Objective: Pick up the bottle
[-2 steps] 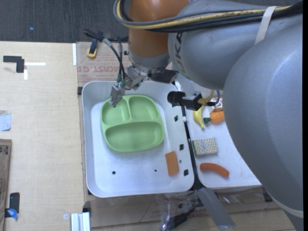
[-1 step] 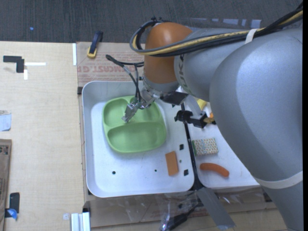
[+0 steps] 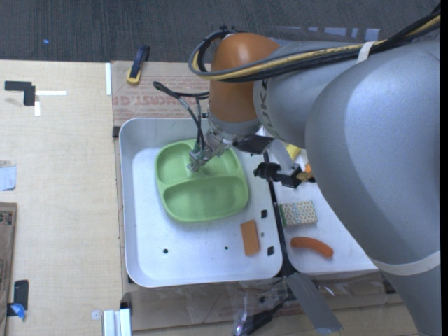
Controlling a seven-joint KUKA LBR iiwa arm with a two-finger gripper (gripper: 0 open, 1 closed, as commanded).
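A grey KUKA arm (image 3: 350, 110) with an orange band (image 3: 238, 72) above its wrist reaches in from the right across two shallow white bins set side by side on a pale wooden surface (image 3: 56, 187). Its tool (image 3: 198, 158) hangs low over the far compartment of a green divided plate (image 3: 203, 198), which lies in the left bin (image 3: 140, 257); from this angle it cannot be told whether the tool is open or closed, and nothing can be seen held in it. Near the plate's right corner, an orange block (image 3: 250, 237) lies flat on the floor of the same bin, just beside the wall that separates the two bins. In the right bin (image 3: 350, 261), a speckled sponge (image 3: 299, 213) sits close to that dividing wall, with an orange, sausage-shaped item (image 3: 313, 246) nearer the camera and apart from it. Farther back in that bin, a yellow object (image 3: 295, 151) peeks out from under the arm; it is mostly hidden, and whether it is the bottle cannot be told. Beyond the left bin, a sheet of printed cardboard (image 3: 157, 89) lies on the surface, and a yellow-and-black hand tool (image 3: 138, 64) rests at its far edge, well apart from the bins.
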